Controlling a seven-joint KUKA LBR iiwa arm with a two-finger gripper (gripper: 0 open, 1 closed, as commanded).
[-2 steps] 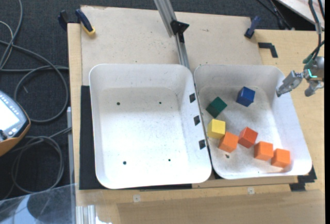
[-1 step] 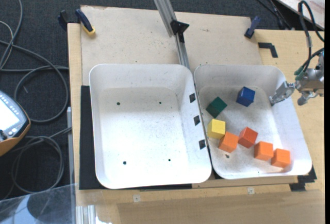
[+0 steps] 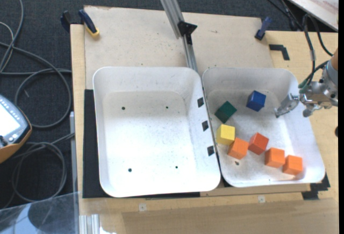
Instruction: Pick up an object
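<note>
Gripper (image 3: 295,106) positioned over right bin (image 3: 313,144) rim, fingers spread apart, clamping nothing. Blue cube (image 3: 256,100) located nearby, left of fingertips, not touching.

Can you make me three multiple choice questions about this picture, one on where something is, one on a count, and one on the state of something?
1. Which bin holds the blocks?
A. the left bin
B. the right bin
C. both bins

2. How many orange blocks lie in that bin?
A. two
B. four
C. six

3. How does the blue block stand to the others?
A. stacked on the green block
B. touching the yellow block
C. apart from all of them

Answers:
1. B, since every block lies in the right bin, next to the left bin.
2. B, since the orange blocks run along the near side.
3. C, since the blue block has bare bin floor all round it, with the green block and yellow block off to its left, and the gripper to its right.
</note>
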